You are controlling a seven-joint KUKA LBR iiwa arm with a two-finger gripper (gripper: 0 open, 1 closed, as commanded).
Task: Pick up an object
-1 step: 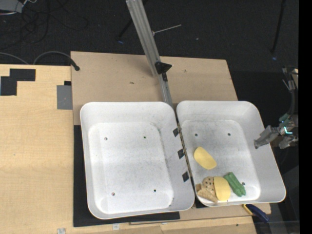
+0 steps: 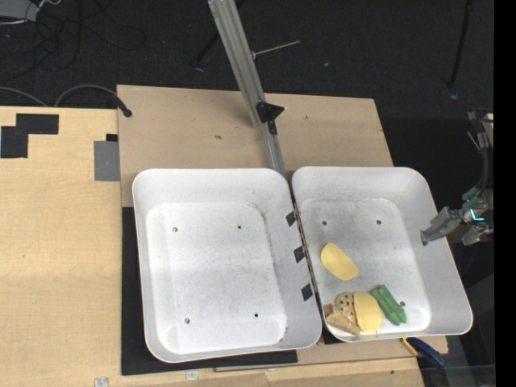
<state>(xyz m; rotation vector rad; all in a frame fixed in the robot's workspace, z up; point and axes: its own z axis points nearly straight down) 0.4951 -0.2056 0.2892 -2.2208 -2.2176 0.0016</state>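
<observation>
The right bin (image 2: pixel 403 185) holds a yellow rounded piece (image 2: pixel 339 261) near its middle. Close to its front edge lie a second yellow piece (image 2: pixel 368 311), a tan perforated cookie-like item (image 2: pixel 344 310) and a green pod-shaped object (image 2: pixel 389 305), all bunched together. My gripper (image 2: pixel 451 226) sits at the right rim of this bin, over its edge, well to the right of the objects. Nothing shows between its fingers.
The left bin (image 2: pixel 214 264) lies beside the right one, with black clips (image 2: pixel 298 253) on the shared wall. A slanted aluminium rail (image 2: pixel 242 63) rises behind the bins. A wooden table (image 2: pixel 56 248) lies to the left.
</observation>
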